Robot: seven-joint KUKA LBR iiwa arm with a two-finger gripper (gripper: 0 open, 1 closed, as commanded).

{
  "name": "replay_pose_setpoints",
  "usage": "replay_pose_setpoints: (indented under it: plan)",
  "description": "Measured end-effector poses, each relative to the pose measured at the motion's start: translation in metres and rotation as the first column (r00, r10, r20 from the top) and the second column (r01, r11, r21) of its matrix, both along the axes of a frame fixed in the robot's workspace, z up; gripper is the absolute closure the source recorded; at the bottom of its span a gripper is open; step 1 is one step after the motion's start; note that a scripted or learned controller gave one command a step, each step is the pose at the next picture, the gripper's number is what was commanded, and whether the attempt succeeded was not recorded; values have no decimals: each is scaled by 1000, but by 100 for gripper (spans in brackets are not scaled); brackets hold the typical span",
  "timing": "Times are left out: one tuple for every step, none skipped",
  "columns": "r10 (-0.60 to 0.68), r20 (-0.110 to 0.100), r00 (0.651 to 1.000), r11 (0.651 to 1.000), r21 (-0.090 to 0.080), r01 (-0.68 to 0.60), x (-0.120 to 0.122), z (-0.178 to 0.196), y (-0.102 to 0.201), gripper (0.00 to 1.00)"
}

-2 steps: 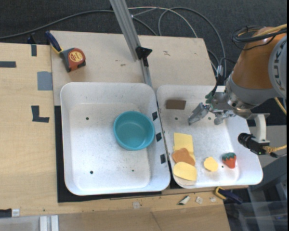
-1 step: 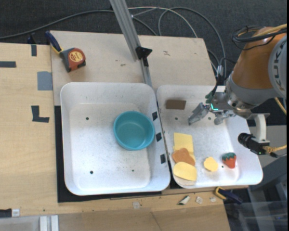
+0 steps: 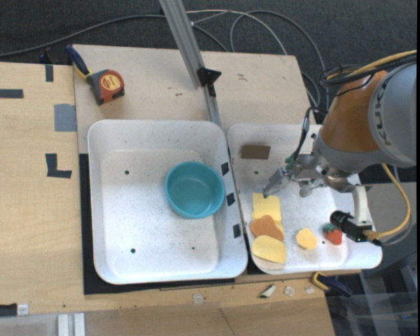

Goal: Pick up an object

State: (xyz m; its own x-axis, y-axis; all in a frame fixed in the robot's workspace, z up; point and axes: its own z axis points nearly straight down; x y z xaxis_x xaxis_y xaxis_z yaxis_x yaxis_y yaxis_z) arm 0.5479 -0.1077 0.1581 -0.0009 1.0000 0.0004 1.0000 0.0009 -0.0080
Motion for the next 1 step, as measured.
replay_pose_setpoints:
  plan:
    - [0, -2, 1000, 1000, 1, 0, -5, -65, 0, 0]
